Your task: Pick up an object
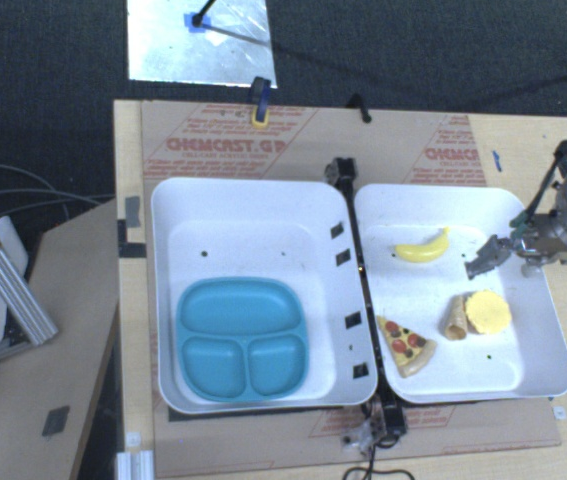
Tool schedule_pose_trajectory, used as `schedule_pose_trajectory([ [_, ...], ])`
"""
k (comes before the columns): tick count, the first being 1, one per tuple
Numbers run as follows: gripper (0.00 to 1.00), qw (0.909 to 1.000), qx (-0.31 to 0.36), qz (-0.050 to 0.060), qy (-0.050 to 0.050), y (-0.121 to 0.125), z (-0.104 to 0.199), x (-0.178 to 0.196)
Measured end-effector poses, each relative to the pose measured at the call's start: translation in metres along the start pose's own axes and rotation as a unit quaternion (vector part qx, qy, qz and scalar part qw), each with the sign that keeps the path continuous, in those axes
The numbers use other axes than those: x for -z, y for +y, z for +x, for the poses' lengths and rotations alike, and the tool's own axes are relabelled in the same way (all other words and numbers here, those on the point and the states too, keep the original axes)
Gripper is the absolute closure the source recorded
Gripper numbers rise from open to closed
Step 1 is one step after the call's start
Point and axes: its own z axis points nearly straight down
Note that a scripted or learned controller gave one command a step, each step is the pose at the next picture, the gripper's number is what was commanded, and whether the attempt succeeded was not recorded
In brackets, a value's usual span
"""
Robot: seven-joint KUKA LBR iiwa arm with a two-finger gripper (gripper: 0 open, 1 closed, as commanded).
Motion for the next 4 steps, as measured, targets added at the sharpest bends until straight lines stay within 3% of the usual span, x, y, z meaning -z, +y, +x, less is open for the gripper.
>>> schedule_pose_trajectory([
  [1,0.00,1.0000,0.007,0.003,0.003,0.009,0.140,-0.076],
  [2,1.00,1.0000,0.000,-0.001,0.000,0.011,0.130,-0.061],
  [3,1.00,1.0000,0.004,-0.001,0.002,-0.025,0.190,-0.019],
  [4,1.00,1.0000,0.003,-0.001,0.001,-0.021,0.241,0.006],
])
